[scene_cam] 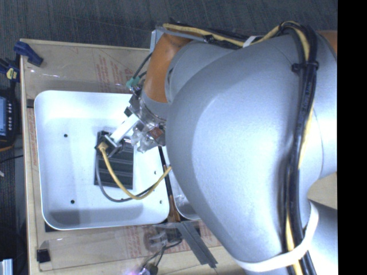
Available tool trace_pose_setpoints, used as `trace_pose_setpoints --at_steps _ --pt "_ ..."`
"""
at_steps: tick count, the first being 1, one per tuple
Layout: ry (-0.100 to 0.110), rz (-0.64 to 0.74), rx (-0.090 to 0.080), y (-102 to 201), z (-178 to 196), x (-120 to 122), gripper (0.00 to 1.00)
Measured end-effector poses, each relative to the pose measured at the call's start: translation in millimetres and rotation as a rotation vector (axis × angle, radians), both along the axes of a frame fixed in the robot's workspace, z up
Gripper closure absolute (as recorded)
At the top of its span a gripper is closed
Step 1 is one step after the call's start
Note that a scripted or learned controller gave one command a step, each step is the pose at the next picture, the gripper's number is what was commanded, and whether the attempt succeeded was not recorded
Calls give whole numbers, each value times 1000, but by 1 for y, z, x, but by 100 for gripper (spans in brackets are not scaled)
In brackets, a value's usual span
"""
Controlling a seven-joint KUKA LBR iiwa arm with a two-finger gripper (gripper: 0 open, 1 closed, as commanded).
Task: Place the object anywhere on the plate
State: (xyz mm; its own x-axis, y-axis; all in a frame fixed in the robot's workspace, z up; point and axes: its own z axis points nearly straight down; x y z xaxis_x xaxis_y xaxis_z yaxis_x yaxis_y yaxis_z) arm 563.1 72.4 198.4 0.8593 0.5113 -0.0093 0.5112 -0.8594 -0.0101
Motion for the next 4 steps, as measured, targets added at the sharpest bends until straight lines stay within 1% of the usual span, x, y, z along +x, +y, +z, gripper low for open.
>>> trace_pose_setpoints --at_steps 1,2,3,4 --pt "-8 -191 -4 -41 -8 40 100" --pt "-7 -190 -3 -41 -8 40 0" --pt "-7 -190 -3 -41 -8 40 0" --pt "-4 79 -1 42 -75 -15 0"
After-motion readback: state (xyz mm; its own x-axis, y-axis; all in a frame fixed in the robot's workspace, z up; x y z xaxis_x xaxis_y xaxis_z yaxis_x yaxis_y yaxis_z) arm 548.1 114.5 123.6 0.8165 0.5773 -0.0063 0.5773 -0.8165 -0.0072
